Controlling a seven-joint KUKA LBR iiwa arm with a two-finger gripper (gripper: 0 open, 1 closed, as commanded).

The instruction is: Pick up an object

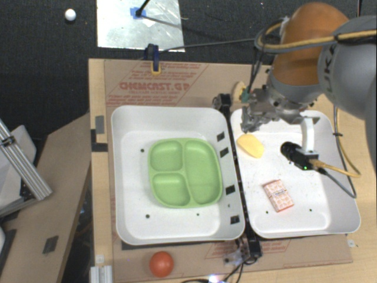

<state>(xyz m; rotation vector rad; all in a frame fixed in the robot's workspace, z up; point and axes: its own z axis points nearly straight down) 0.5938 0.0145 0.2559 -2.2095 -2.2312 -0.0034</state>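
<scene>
Now gripper (252, 122) low in right bin (336, 214), just above yellow object (251, 145); finger state unclear.

Two white bins (126, 158) sit on a tan counter (65, 175) board printed with red lettering. A light green divided tray (184, 173) lies in the left bin. Right of that tray lie a pale yellow wedge (251, 145) and a small packet (278, 195) with a pink and white check pattern. Below the tray, an orange-red ball (161, 263). The arm (330, 52) is grey with an orange band.
</scene>
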